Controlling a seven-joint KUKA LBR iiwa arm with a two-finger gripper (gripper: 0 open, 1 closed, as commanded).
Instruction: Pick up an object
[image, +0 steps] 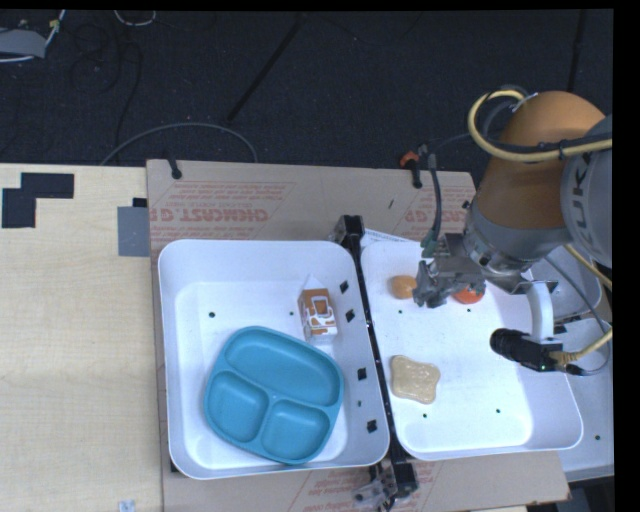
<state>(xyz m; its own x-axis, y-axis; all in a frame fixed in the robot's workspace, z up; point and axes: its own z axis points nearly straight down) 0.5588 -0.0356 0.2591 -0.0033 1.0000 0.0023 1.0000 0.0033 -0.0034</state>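
Orange rounded lumps are what I am after: a small pale-orange ball-like piece lies in the right white plastic bin, near its upper left corner, and a redder orange round piece peeps out just beside and partly under my claw. Both look light and smooth, likely a bit slippery, and probably stiff toy plastic, though I am guessing. I would close across the widest part of whichever I take, low down, so it cannot squirt out. My claw hangs between the two, down at the bin floor or just above it; whether it is wide, narrow or gripping anything I cannot tell, since the dark metal hides that. My grey arm with its orange band leans in from the right, wrist pointing down. Farther down the same bin lies a flat beige cookie-shaped piece. In the left white bin sit a blue divided plastic tray and a small orange-and-white carton.
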